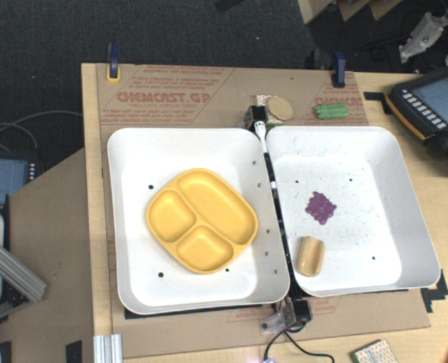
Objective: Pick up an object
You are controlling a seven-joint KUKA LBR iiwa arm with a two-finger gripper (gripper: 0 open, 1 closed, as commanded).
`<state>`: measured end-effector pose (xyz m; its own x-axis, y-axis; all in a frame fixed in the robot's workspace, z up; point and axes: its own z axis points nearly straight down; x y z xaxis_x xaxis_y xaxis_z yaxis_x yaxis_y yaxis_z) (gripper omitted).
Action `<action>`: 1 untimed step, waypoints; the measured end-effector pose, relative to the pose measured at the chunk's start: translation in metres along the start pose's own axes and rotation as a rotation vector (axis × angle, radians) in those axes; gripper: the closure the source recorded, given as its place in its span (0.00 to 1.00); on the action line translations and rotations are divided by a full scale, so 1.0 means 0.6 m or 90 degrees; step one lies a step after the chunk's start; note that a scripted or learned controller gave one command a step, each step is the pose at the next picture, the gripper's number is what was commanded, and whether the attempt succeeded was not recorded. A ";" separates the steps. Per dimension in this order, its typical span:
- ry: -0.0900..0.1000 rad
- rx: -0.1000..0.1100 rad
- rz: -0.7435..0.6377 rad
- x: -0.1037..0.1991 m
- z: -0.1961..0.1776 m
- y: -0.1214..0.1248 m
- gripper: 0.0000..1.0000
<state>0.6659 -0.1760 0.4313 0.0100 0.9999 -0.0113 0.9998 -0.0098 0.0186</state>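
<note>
On the cardboard-topped bench (171, 97) (dark carpet (133, 13) behind) sit two white bins (126, 203).

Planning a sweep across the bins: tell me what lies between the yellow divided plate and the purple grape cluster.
In the camera view, between the yellow divided plate and the purple grape cluster lie bare white floor and the two bins' adjoining rims.

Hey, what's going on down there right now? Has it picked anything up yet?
Nothing picked up yet. Yellow divided plate lies in left bin. Gold cup on its side and purple cluster in right bin. Nothing blocking them.
</note>
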 end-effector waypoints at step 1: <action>0.006 0.000 -0.010 0.090 -0.190 0.004 0.00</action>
<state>0.6667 -0.1209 0.5449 -0.0057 1.0000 -0.0028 0.9998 0.0057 0.0180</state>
